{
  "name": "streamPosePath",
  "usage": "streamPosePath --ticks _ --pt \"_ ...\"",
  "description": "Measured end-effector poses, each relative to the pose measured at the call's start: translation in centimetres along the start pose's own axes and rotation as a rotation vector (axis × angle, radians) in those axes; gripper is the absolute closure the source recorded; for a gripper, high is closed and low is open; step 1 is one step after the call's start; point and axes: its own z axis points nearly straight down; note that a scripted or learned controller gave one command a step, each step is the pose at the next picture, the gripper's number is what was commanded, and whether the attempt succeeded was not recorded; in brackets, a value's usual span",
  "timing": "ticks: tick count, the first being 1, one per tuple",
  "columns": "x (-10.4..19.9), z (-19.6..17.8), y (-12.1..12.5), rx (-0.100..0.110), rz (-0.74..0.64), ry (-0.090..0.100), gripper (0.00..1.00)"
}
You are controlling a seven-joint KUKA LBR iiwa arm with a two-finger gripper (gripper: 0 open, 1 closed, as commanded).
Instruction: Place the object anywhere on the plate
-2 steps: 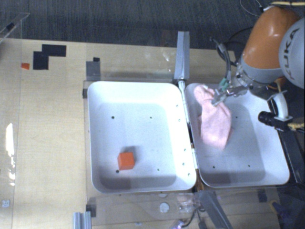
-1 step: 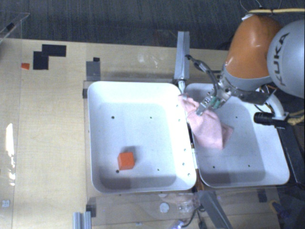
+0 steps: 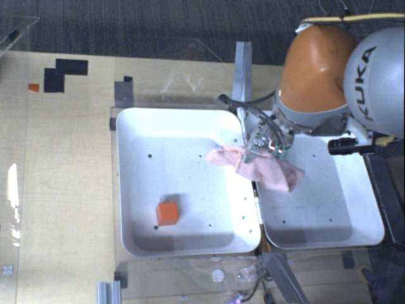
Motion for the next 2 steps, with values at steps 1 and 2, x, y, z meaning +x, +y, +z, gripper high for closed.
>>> streamPosePath --ticks 1,2 --pt "3.9 -0.7 3.0 -0.002 -0.399 0.000 1.00" --pt "7.4 -0.1 6.7 -0.003 -0.432 0.001 1.00"
